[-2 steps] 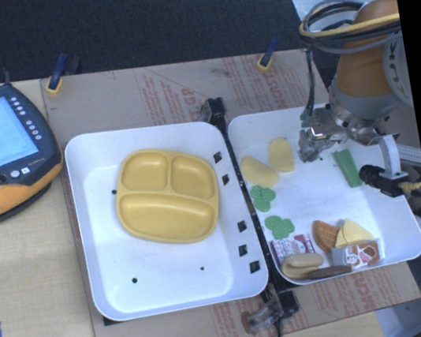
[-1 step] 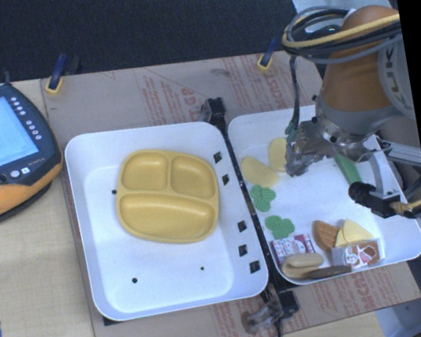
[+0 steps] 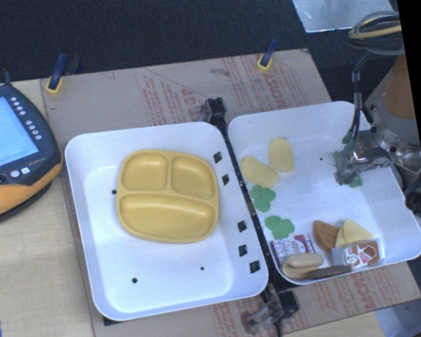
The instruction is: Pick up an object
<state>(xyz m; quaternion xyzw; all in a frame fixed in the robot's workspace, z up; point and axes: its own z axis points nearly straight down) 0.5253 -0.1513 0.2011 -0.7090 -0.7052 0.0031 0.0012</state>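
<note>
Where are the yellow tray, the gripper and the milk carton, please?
yellow tray (image 3: 169, 196): camera view, on its middle divider.
gripper (image 3: 348, 173): camera view, at its fingertips over the right bin.
milk carton (image 3: 361, 254): camera view, on its printed face.

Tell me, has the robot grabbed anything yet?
Not that I can see. The tool sits low at the right bin's right side, near something green. The yellow pieces, green pieces and cartons lie loose. Grabbing and lifting are left.
</note>
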